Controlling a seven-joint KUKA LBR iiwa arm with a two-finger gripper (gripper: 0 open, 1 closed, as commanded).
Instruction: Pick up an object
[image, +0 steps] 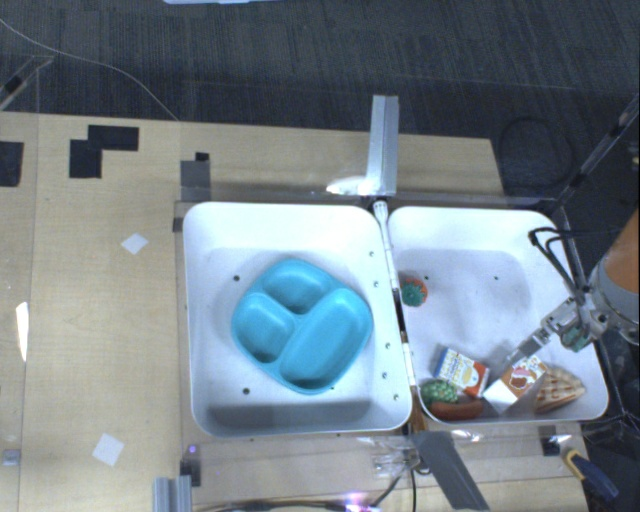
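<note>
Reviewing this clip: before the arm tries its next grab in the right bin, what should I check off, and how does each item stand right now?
1. Gripper is over the right bin: ok, low near the front right corner.
2. A target is within reach: ok, the small carton lies right at the fingertips.
3. Object held between the fingers: cannot tell, the fingers are too small and blurred.
4. Target free of neighbours: not ok, the waffle piece, juice box and green and red toy crowd together along the front wall.
5. Alternative isolated target: ok, a small orange and green toy sits alone by the divider.
6. Left bin uninvolved: ok, it holds the blue divided tray.
</note>
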